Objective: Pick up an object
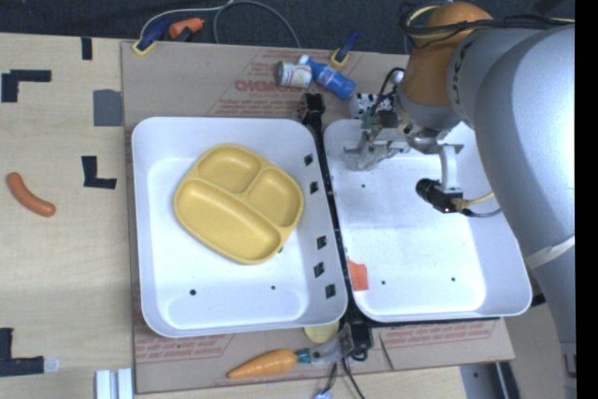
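Note:
A yellow divided plate (239,200) lies in the left bin (154,294), slightly above its middle. A small orange-red piece (358,276) rests against the left wall of the right bin (467,294). My gripper (367,148) hangs low over the far left corner of the right bin, below the orange wrist band (432,61). It is well away from the orange-red piece, and I see nothing held in it.
A blue-and-white bottle (314,75) lies behind the bins. A carrot (263,364) sits on the front edge of the bench, and a sausage (30,194) lies far left. The big grey arm (523,126) covers the right bin's right side. A black cable (448,196) loops there.

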Robot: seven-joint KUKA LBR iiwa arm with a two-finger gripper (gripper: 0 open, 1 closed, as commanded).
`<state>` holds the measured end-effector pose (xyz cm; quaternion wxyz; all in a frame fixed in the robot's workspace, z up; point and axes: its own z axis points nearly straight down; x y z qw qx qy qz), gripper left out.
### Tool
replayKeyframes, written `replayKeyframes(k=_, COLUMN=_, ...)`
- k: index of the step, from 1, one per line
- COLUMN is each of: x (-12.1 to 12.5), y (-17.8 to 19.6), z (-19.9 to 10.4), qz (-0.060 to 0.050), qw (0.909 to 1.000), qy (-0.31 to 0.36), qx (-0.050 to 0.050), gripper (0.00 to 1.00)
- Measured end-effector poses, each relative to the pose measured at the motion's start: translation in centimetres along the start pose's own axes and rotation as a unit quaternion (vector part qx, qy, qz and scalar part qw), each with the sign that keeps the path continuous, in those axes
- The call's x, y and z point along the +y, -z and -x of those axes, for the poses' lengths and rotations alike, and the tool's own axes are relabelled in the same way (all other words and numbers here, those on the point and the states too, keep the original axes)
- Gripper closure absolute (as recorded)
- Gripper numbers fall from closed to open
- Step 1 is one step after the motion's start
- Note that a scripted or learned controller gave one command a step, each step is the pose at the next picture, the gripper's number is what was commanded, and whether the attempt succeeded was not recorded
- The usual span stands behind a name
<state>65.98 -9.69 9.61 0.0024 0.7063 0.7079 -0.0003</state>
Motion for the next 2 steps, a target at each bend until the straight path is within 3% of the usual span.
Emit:
replayKeyframes(k=1, x=0.0, y=0.0, z=0.0, qz=0.0, qw=1.0, qy=0.0, qx=0.0, gripper=0.0)
replayKeyframes(k=2, x=-0.7, y=-1.1, z=0.3, qz=0.0, qw=1.0, qy=0.0, qx=0.001, gripper=0.0)
